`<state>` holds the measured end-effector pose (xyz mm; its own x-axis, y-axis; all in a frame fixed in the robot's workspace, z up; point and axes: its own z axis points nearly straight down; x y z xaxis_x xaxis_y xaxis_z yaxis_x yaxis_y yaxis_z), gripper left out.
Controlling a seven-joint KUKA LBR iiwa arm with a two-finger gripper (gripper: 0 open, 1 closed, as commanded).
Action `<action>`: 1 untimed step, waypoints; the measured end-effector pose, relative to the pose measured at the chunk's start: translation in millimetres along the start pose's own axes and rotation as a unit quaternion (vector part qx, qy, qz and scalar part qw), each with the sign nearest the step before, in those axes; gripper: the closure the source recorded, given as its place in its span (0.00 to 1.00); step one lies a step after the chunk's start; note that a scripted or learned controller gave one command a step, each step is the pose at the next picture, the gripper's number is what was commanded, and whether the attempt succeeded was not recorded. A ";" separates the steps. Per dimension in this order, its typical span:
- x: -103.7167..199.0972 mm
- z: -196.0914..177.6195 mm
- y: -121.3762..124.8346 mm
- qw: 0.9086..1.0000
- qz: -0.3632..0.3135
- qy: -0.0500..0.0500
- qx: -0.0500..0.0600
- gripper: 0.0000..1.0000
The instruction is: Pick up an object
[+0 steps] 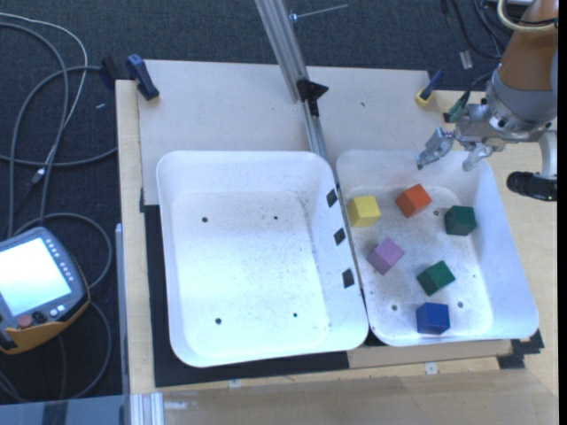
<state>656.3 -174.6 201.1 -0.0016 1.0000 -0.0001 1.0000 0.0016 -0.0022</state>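
Hovering over the far edge of the right bin (pixel 496 237), the gripper (pixel 454 151) hung from the grey arm (pixel 523 87) with its two metal fingers (pixel 431 151) spread apart and nothing between them. Six small cubes lay scattered on the right bin's speckled white floor, all apart from one another. Nearest the gripper sat an orange cube (pixel 413 200), just below and slightly to the left of the fingertips, tilted a little relative to the bin's sides. A yellow cube (pixel 363 209) rested close to the bin's left wall, beside the orange one. A dark green cube (pixel 460 220) sat toward the right side, near the bin's right wall. A pale purple cube (pixel 385 255) lay near the middle, turned at an angle, and a second green cube (pixel 435 277), brighter than the first, lay below and to the right of it, also turned. A blue cube (pixel 432 317) stood nearest the camera, close to the front rim. The cubes looked matte, with plain faces and crisp edges, each about the same size. The left bin (pixel 177 184) stood beside the right one, their rims touching along the middle, with three small black clips (pixel 338 235) along that seam. Both bins rested on the pale bench (pixel 221 104), and a handheld control pendant (pixel 35 286) lay on the dark floor to the left.
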 end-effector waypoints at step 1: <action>16.7 106.7 -31.5 1.000 0.001 0.002 0.004 0.00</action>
<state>624.5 -157.9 94.5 -0.0004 1.0000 0.0033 0.9999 0.0004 -0.0108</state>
